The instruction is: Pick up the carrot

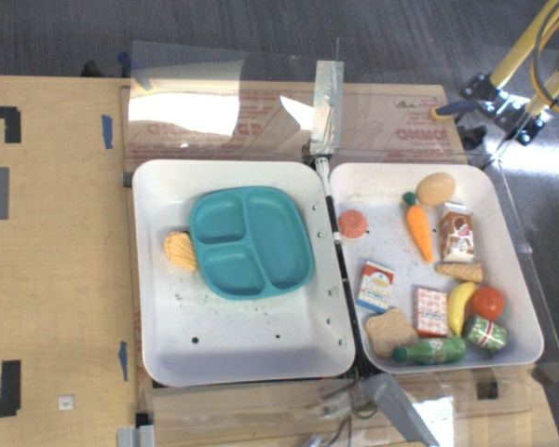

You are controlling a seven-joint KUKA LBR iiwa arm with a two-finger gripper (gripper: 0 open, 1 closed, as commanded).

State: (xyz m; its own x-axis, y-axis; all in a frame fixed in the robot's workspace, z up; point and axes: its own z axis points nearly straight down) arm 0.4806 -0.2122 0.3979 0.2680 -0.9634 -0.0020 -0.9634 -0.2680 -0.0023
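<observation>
The carrot point(418, 231) is orange with a green top. It lies in the far half of the right bin point(512, 240), green end towards the back and tip pointing to the front. Nothing touches it from above. A tan round piece point(435, 189) sits just behind it, and a brown-and-white carton point(456, 235) lies close on its right.
The right bin also holds a red disc point(353, 223), a cracker point(460, 271), a banana point(459, 305), a tomato point(488, 303), two small boxes point(375, 286), a bread slice point(389, 331) and a green bottle point(431, 350). The left bin point(158, 324) holds a teal divided plate point(252, 240) and a yellow shell-shaped piece point(180, 250).
</observation>
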